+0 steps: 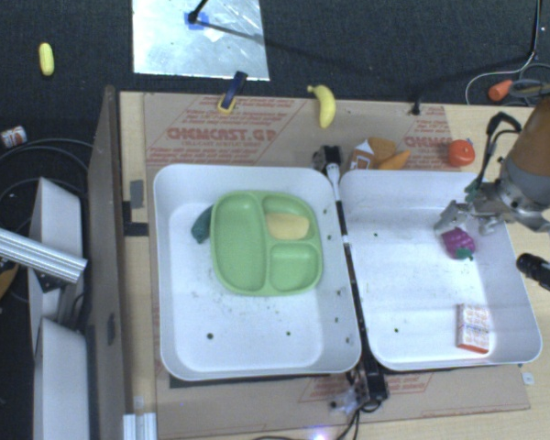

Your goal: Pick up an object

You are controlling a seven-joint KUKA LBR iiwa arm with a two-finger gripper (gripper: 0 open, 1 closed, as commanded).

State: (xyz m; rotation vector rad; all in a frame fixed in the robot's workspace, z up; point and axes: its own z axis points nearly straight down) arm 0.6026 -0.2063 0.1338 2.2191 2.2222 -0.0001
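1. Hovering at three o'clock over the right bin (412,356), my gripper (465,220) sits just above the purple object (457,242).
2. Jaws: spread apart, I judge, nothing between them.
3. Done: the approach. Left: closing, lifting.

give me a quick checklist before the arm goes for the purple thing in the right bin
1. Target in view: purple object lies in the right bin: ok.
2. Gripper near target, just above it in the view: ok.
3. Object between the fingers: cannot tell.
4. Space around target: small box lies well apart: ok.
5. Target off the bin wall: ok.
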